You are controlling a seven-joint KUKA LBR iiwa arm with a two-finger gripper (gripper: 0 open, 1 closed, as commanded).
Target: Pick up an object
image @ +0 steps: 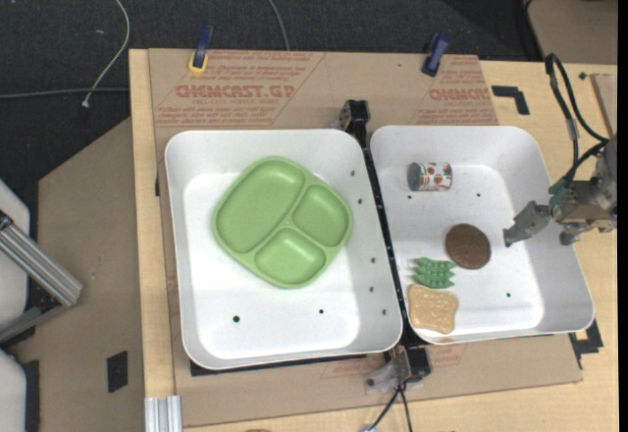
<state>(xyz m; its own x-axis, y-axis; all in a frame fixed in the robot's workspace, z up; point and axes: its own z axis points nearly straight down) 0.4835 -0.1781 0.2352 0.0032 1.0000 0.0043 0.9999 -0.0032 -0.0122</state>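
The right bin [510, 150] holds several small objects. A small can [431, 176] with a red and white label lies on its side near the back. A brown round disc [468, 246] sits in the middle, with a green leafy toy [433, 272] to its left front. A tan bread-shaped piece [433, 310] lies at the front edge. My gripper [546, 227] hovers over the bin's right side, to the right of the brown disc and apart from it. Its fingers stand open with nothing between them.
A green three-compartment plate [283, 221] lies in the left bin [196, 302]. A black divider clamp [354, 114] sits between the bins at the back. Cables run along the bench's right side [569, 116]. Blue clips [202, 47] hold the cardboard at the back.
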